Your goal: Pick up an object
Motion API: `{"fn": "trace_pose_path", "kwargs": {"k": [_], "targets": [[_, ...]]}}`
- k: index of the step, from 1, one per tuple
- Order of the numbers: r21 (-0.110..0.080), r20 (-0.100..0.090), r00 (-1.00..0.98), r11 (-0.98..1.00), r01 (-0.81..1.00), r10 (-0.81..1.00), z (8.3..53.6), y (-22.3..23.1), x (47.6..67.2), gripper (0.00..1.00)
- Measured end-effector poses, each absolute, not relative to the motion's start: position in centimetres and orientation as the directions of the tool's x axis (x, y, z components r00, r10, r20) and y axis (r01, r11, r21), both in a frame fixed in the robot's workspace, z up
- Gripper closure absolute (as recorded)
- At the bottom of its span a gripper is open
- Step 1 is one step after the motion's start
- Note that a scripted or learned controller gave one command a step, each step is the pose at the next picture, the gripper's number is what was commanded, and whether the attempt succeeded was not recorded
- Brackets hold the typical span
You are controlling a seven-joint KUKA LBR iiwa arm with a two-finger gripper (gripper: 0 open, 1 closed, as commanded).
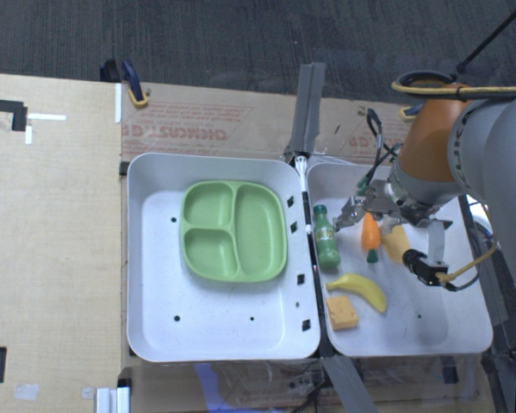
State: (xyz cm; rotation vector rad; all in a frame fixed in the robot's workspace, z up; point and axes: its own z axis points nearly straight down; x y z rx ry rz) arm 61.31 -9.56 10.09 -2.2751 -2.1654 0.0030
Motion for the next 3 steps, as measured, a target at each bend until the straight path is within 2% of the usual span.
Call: {"fn": "trace_pose_path", "kwargs": {"k": [1,2,3], "targets": [[-0.003,-0.001,0.053,-0.053,0.999,0.999,11.0,-9.7,61.3,1.0],[0.01,-0.006,-0.054,0.054,0.998,0.999,9.7,-17.3,62.2,1.0],[0.0,-0.002,0.013,-0.013,1.0,1.0,19.5,-12.2,65.9,1.0]]}}
